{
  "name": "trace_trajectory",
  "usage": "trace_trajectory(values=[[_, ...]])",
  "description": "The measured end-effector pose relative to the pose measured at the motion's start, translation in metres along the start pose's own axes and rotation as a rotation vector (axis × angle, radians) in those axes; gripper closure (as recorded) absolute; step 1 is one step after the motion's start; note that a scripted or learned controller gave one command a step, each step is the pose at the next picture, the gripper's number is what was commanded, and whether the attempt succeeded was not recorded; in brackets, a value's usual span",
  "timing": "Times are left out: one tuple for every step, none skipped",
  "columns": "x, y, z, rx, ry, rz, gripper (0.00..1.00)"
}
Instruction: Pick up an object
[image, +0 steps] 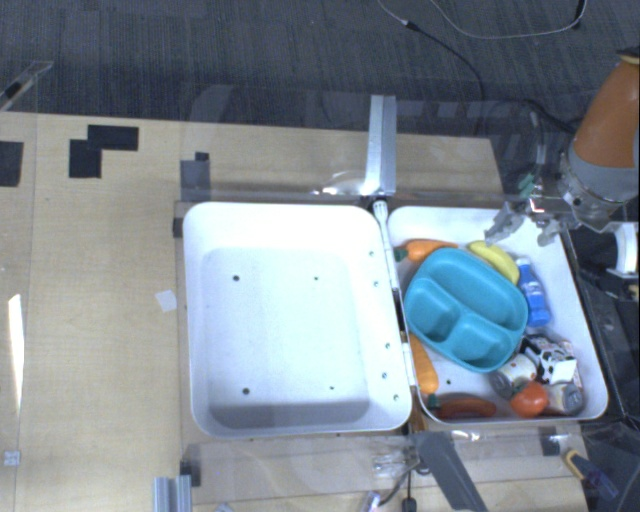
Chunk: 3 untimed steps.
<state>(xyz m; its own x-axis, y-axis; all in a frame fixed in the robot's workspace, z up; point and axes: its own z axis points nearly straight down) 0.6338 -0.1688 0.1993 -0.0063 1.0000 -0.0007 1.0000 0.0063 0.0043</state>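
— What sat closest to us?

— The sausage and the tomato, right at the front wall of the right bin. A small can lay beside the tomato.

— What else was in that bin?

— A big blue tray took up the middle. A banana and a blue bottle lay near its far side. A carrot poked out by the near left side, and a black-and-white toy sat just right of the tray.

— And the left bin?

— Just white inside.

— Where was the gripper?

— Over the far right corner of the right bin, near the banana. Its fingers were spread wide, with nothing between them.

— So was the job done?

— Not yet, I think. Nothing was picked up. Everything lay in the bin. The gripper had to go down, close on one thing, maybe the banana, and lift it.
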Motion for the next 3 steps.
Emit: trace_trajectory(values=[[-0.006, 0.002, 0.11, -0.007, 0.0, 0.151, 0.0], [-0.004, 0.004, 0.099, -0.01, -0.002, 0.144, 1.0], [0.053, 0.0, 0.002, -0.01, -0.001, 0.055, 1.0]])
